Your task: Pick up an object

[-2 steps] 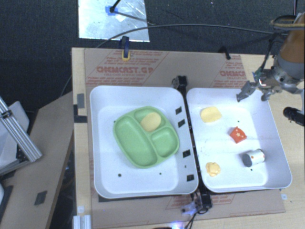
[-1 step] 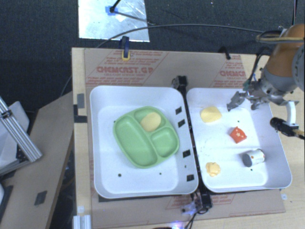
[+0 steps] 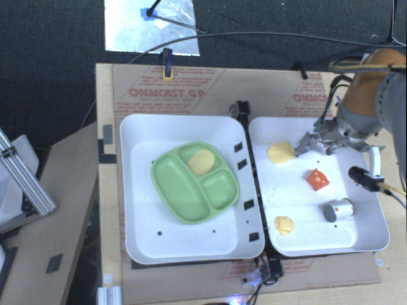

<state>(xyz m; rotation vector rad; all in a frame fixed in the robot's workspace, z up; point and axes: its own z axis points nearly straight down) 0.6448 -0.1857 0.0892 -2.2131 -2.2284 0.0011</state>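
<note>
On the worktop we see two shallow white bins: the left bin [image 3: 137, 170] carries a green divided plastic plate [image 3: 191, 189] with a pale yellow lump [image 3: 202, 162] in its far compartment, seemingly sorted there. The right bin [image 3: 369, 234] keeps loose candidates: a soft yellow piece [image 3: 280, 152], an orange-red block [image 3: 318, 180], a small grey-and-white cylinder [image 3: 338, 210] and a small yellow lump [image 3: 284, 224]. The gripper [image 3: 311, 142] hovers just right of the soft yellow piece; we cannot tell how its jaws stand, and nothing shows between them.
</note>
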